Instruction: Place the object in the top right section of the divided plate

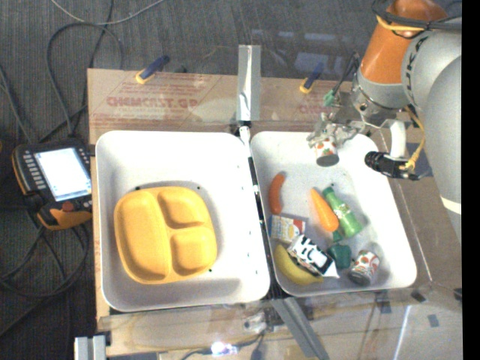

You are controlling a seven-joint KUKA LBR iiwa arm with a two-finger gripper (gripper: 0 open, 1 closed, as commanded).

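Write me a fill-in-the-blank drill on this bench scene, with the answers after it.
1. The yellow plate lies in the ____ bin.
2. The carrot lies in the ____ bin.
3. The banana touches the bin's ____ wall.
4. The gripper hovers over the ____ bin.

Answers: left; right; near; right
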